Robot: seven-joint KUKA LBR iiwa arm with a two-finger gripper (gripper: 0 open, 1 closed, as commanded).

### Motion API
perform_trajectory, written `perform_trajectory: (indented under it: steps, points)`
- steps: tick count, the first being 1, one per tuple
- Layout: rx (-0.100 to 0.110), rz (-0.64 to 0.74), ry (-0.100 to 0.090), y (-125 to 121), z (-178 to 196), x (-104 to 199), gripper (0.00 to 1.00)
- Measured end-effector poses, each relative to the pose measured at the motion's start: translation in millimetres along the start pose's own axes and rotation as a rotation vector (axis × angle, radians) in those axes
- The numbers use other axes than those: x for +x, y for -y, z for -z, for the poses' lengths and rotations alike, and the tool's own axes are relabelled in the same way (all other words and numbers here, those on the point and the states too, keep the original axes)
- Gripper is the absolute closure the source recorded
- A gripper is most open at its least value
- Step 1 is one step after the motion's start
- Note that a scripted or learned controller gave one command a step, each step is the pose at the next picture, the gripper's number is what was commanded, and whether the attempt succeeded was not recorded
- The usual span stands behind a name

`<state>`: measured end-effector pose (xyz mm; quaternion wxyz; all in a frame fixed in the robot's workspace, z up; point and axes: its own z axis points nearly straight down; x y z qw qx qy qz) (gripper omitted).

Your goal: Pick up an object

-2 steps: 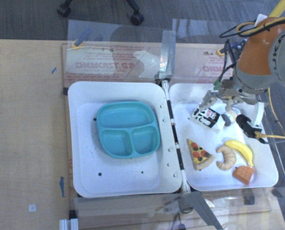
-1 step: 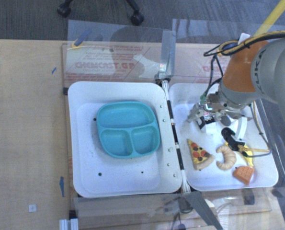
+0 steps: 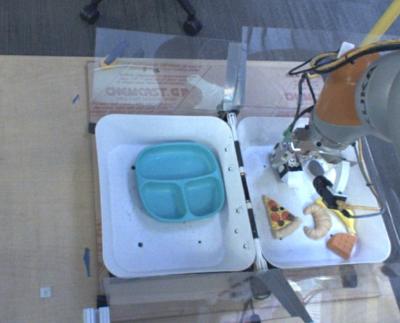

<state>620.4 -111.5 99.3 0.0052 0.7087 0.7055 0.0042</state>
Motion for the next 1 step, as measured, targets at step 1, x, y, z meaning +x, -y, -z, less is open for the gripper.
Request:
perform_trajectory:
  steps: [1]
  points:
    - [0.012, 0.009, -0.001, -20.0, 132.1, 64.2, 1.00]
